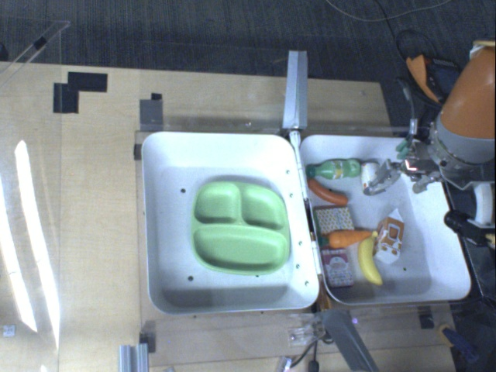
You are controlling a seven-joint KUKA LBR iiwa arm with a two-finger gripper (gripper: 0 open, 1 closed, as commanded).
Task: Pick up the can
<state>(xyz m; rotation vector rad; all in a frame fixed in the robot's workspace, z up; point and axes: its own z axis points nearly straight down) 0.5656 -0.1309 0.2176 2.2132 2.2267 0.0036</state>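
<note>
Crowding possibly the can (339, 266): banana (369, 262)

A green bottle (338, 169) lies just left of the gripper (381, 178); sausage (327, 194), carrot (350, 239) and banana (369, 263) below it.

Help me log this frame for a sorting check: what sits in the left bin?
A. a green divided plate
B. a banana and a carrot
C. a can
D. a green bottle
A: the green divided plate lies alone in the middle of the left bin, while the banana, carrot and green bottle all lie in the right bin.
</note>
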